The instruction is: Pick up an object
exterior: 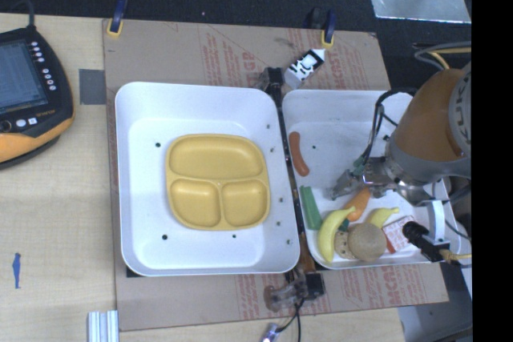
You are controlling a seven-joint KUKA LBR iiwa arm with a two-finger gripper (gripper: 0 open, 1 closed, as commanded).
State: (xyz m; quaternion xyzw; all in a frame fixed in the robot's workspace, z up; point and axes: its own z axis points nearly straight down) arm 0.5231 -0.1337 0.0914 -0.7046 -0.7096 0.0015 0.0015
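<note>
The gripper (353,182) hung low over the right bin (337,112), its metal fingers (345,187) spread apart with nothing between them; the carrot (360,203) lay just beside the fingertips, toward the near rim; beyond it lay the large banana (329,231), the small banana (382,215), and the brown potato (366,241); a green strip (309,207) lay to the fingers' left, the sausage (299,153) further up; the yellow divided plate (218,179) sat well apart in the left bin (136,172).
</note>
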